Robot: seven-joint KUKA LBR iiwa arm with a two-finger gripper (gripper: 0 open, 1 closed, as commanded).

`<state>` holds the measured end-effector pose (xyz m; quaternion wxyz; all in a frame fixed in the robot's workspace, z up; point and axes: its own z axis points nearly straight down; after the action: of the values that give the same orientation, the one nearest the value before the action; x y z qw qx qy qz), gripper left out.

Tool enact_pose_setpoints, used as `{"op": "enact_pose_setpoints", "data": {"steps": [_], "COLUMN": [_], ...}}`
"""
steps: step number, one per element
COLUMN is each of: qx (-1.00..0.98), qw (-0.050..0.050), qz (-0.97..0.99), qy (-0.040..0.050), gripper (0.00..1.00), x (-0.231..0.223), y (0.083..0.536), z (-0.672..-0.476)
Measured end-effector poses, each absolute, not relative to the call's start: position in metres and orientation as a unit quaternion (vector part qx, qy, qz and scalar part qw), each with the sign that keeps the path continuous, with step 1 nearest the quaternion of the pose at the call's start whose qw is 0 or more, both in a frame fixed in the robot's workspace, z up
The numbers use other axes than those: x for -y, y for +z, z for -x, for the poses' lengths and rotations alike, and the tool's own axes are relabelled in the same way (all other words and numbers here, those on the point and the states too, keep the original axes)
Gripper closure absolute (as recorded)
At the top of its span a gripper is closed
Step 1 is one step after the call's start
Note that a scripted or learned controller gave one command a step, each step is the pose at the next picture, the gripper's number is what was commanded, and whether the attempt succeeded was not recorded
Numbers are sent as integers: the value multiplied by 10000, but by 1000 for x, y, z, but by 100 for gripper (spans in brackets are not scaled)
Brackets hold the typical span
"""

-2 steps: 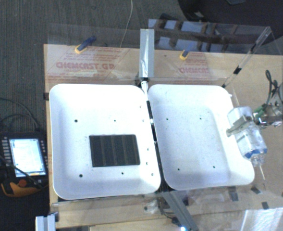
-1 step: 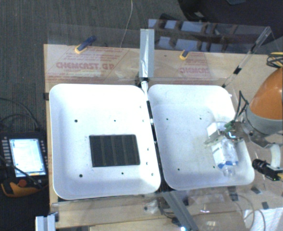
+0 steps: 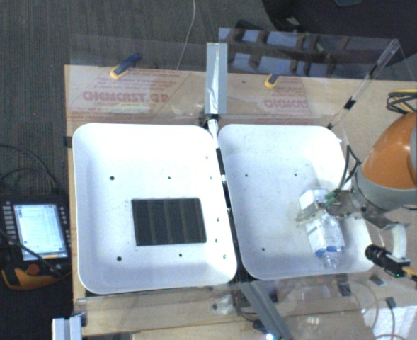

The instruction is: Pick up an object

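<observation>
A flat black ribbed rectangle [image 3: 169,221] lies in the left white bin [image 3: 95,154], a little below its middle. A clear plastic bottle [image 3: 328,241] with a blue label lies near the front right corner of the right bin [image 3: 265,154]. My gripper [image 3: 313,207] hangs low over the right bin, just above the bottle's upper end and close to it or touching it. The arm's grey wrist and orange band come in from the right edge and hide the bin's right wall.
A handheld control pendant [image 3: 35,232] sits on the floor left of the bench. A clear panel stands behind the bins, held by yellow and blue clamps [image 3: 125,65]. A metal post [image 3: 216,80] rises between the bins at the back.
</observation>
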<state>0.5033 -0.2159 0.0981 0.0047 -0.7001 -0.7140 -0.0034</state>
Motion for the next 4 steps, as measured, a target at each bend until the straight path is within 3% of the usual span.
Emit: {"op": "enact_pose_setpoints", "data": {"steps": [1,2,3,4], "qx": [8265,8455,7799,8605], "qw": [-25,-100,-47,20], "qz": [5629,5339,6258,5095], "qy": [-30,-37,-72,10], "gripper": [0,0,0,0], "x": [221,210,215,224], "y": [120,95,93,144], "z": [-489,-493,-584,-535]}}
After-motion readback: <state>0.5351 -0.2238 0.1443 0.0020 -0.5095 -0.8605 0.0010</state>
